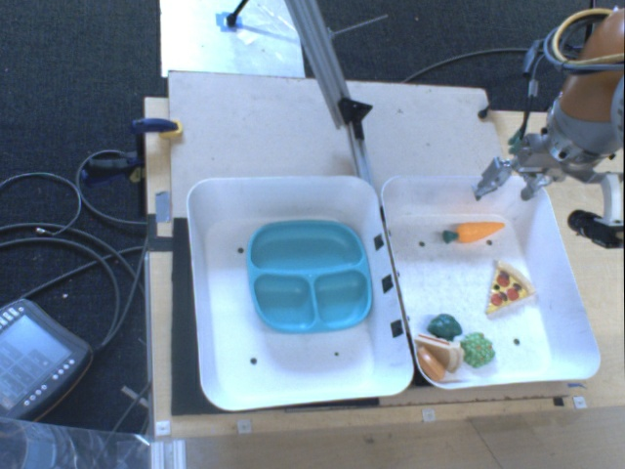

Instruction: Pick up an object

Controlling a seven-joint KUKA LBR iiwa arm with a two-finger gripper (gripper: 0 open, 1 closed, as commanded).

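My gripper (510, 184) hangs over the far edge of the right bin (571, 291), open, with nothing between its fingers. Just below and left of it lies an orange toy carrot (475, 232). A toy pizza slice (508, 289) rests further toward the front. At the bin's near edge sit a dark green piece (445, 326), a light green broccoli-like toy (478, 349) and a tan and orange toy (435, 356).
The left bin (220, 360) holds a blue divided plate (309, 274). A slanted metal pole (322, 52) crosses above the gap between the bins. Cables and a pendant (34, 355) lie on the floor at the left.
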